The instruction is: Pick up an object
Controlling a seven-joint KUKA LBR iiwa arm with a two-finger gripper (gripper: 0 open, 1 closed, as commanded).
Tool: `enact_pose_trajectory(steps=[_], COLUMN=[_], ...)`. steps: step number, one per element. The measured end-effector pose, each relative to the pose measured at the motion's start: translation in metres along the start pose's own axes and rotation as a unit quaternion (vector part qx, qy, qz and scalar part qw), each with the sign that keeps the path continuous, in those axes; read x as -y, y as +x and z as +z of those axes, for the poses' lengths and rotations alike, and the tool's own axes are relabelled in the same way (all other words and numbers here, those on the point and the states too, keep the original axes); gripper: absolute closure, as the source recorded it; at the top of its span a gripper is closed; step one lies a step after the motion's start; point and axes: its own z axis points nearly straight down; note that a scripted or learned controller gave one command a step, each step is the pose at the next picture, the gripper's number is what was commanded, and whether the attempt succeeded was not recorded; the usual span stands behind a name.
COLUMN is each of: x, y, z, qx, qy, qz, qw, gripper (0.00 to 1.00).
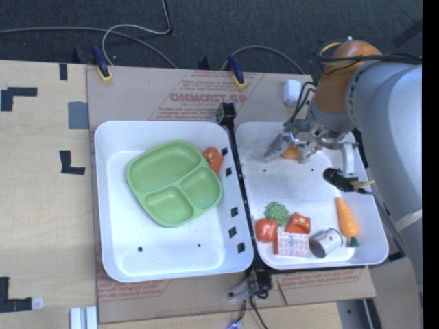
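My gripper (289, 147) hangs over the back of the right bin (309, 184), with the orange-banded wrist just above it. A small orange object (292, 153) sits right at the gripper's tip; whether it is gripped or merely lies beneath is unclear. Along the right bin's front lie a green broccoli (276, 212), a red vegetable (266, 229), a red-orange piece (299, 222), a white and pink carton (293, 244), a grey can (327, 241) and a carrot (346, 216).
The left bin (116, 245) holds a green divided plate (175, 182) with a small red-orange item (214, 157) at its right rim. The divider between the bins (236, 197) runs close to the gripper's left.
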Motion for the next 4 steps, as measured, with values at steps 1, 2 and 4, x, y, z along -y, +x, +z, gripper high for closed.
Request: enact_pose_trajectory(steps=[1, 2, 4], x=[-0.002, -0.003, 0.005], y=[-0.017, -0.036, -0.015], z=[-0.001, -0.001, -0.002], qx=[-0.002, -0.003, 0.001], qy=[-0.004, -0.005, -0.011], qz=[-0.002, -0.002, -0.003], qw=[1.0000, 1.0000, 0.9999], gripper=[0.00, 0.00, 0.00])
